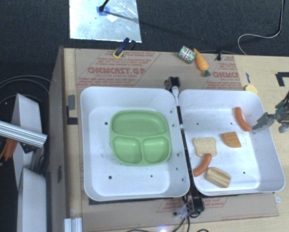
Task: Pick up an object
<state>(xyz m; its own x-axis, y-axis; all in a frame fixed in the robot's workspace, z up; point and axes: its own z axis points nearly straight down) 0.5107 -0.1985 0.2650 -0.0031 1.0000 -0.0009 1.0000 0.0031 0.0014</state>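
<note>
The right bin (260, 178) holds an orange-red sausage (240, 118) near its right wall, an orange wedge (231, 139), a pale bread slice (204, 145), a second sausage (202, 164) and a tan bread roll (218, 177). My gripper (269, 125) hangs over the bin's right rim, just right of the upper sausage. Its two fingers stand apart, open, with nothing between them.
A green divided plate (140, 137) lies in the left bin (93, 178). Behind the bins, on the cardboard, lie a small can (187, 54), a toy carrot (201, 62), a yellow piece (251, 88) and a clip (122, 48). A metal sheet (105, 13) lies at the far back.
</note>
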